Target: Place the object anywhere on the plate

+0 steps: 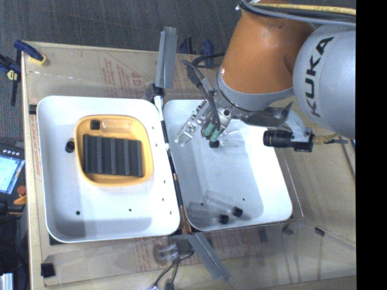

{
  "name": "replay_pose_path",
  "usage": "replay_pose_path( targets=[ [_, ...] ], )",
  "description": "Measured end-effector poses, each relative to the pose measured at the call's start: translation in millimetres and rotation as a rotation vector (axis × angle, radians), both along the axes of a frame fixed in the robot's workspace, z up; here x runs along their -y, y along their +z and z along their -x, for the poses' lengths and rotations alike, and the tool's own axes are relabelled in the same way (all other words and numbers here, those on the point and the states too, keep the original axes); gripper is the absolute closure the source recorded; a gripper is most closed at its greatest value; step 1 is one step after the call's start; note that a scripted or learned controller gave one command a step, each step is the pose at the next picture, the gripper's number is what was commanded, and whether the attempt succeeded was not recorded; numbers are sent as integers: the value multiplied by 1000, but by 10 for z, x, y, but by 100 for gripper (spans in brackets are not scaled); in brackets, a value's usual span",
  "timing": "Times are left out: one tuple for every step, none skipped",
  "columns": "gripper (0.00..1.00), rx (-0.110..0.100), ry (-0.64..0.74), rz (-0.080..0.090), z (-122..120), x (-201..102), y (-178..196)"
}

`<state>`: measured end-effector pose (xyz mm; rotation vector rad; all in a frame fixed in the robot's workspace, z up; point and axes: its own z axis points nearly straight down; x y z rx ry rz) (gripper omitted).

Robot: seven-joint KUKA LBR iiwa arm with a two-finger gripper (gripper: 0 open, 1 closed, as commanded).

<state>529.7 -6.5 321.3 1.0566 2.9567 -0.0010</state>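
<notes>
Front of right bin: We see a clear item [211, 205] with small dark ends lying low in the right bin [275, 180], just beside its near wall. It sits well apart from the plate, in the other compartment.

Left bin: The left bin [54, 192] carries the yellow plate [112, 121], set toward its far half. We judge it is kept flat and central there so that anything dropped lands within reach of the arm.

On the plate: A dark ribbed block [113, 154] rests squarely on the plate, inside its rim. If this is the task's object, we judge the job already done. If the clear item is meant, nothing has been carried over yet.

Claw: The gripper [205, 127] hangs over the far left part of the right bin, near the divider between the bins. We cannot tell whether it is released or clenched, and glare and clear plastic around it keep us from saying what, if anything, it touches.

Arm: The grey and orange arm [272, 47] leans in from the right, its wrist tipped down toward the bin floor.

Far edge: A blue clamp [29, 50] grips the far left corner of the bench [91, 65], likely pinning the board in place.
</notes>
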Motion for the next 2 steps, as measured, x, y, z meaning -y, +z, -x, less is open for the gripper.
replay_pose_path(
  targets=[
    [0, 0, -1, 0, 0, 3, 0],
    [0, -4, -65, 0, 431, 121, -348]
  ],
)
